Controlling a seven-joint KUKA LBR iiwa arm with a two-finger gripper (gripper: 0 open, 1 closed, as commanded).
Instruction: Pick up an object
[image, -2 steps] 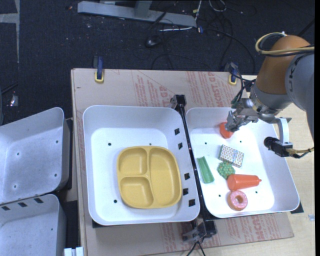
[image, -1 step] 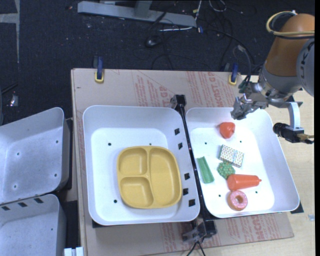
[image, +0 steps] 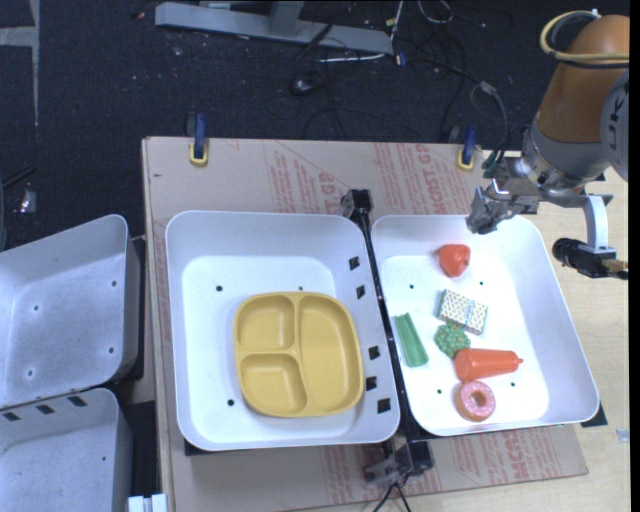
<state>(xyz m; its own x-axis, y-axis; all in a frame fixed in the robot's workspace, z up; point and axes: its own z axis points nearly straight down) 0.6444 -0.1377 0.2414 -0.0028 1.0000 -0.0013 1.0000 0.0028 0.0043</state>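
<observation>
The right bin (image: 560, 320) holds a red pepper-like piece (image: 454, 259), a checkered block (image: 463, 311), a green broccoli piece (image: 450, 340), a green bar (image: 410, 339), an orange carrot (image: 486, 363) and a pink donut (image: 475, 400). My gripper (image: 486, 218) hangs over the bin's far rim, up and to the right of the red piece. Nothing shows between its dark tips.
In the left bin (image: 200, 300) lies a yellow divided plate (image: 298, 353). Two yellow clamps (image: 199, 152) hold the board at its far edge. White tray lids (image: 60, 300) rest off the bench to the left. Cables run across the dark floor behind.
</observation>
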